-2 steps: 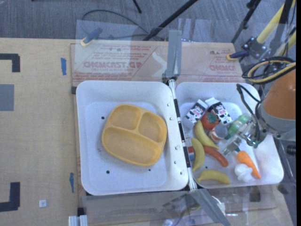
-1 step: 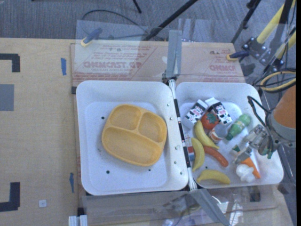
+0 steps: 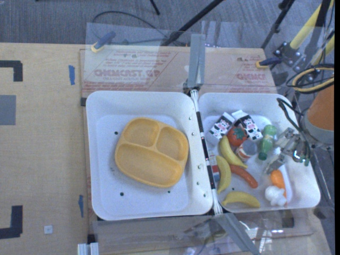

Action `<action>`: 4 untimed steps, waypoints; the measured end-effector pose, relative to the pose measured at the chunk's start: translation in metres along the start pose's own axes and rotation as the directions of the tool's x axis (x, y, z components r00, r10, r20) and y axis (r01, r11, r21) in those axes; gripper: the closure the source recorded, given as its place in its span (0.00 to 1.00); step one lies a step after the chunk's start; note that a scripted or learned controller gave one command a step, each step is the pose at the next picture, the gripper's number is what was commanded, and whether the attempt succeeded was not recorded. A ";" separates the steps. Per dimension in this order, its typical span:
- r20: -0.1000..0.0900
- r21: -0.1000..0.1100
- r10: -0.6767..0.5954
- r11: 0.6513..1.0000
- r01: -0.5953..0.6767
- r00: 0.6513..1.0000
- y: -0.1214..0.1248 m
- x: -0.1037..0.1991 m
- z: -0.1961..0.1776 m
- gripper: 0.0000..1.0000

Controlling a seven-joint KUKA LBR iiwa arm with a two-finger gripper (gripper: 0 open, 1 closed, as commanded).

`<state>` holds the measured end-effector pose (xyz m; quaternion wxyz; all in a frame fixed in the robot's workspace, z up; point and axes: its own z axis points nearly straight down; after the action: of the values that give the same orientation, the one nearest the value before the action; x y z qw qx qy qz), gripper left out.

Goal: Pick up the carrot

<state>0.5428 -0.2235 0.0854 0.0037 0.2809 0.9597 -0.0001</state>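
Looking down on a wooden counter (image 3: 42, 158) bearing two white bins; carrot (image 3: 276, 178) lying untouched in the right bin (image 3: 311, 193), near its right wall, just below the gripper (image 3: 281, 155); fingers hovering, spread or pressed together impossible telling; grasp and lift remaining

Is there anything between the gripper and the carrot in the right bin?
No. In the camera view the gripper hangs just above the carrot; between them shows bare white bin floor.
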 end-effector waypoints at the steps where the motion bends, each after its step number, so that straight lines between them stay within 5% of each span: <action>1: 0.010 -0.004 0.002 1.000 -0.002 1.000 0.001 -0.002 -0.013 1.00; 2: -0.001 0.000 0.208 0.978 -0.208 0.978 0.039 0.009 -0.043 1.00; 3: -0.001 0.000 0.208 0.978 -0.208 0.978 0.039 0.009 -0.043 0.00; 4: -0.001 0.002 0.243 0.970 -0.243 0.970 0.005 0.049 -0.001 0.00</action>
<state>0.5047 -0.1927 0.0863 0.0029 0.3962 0.9181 -0.0002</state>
